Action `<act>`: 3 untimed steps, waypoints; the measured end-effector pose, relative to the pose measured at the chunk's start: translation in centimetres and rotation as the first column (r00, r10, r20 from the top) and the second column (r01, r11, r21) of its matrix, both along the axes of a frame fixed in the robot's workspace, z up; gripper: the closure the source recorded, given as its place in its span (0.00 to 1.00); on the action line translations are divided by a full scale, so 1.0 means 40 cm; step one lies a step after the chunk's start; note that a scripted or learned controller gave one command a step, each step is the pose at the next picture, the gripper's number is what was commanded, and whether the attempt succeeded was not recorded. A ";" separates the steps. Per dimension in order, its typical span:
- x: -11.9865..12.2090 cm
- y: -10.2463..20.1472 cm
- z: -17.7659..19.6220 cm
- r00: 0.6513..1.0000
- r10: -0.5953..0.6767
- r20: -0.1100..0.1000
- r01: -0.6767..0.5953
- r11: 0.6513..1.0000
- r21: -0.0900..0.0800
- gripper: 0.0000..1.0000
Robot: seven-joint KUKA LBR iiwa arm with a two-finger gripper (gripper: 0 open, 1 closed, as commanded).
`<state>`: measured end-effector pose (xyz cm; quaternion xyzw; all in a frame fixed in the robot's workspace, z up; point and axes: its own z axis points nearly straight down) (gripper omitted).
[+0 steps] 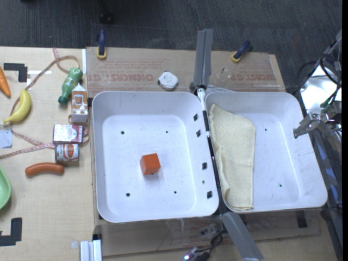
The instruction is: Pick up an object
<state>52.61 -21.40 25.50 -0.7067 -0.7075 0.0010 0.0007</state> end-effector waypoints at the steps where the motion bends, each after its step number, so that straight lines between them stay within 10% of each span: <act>1: 0.030 0.174 0.212 0.933 -0.359 0.001 0.359 0.933 -0.002 0.00; 2: -0.023 0.104 0.237 0.790 -0.613 0.001 0.613 0.790 -0.003 0.00; 3: 0.109 0.276 -0.221 0.665 -0.747 -0.002 0.747 0.665 -0.004 0.00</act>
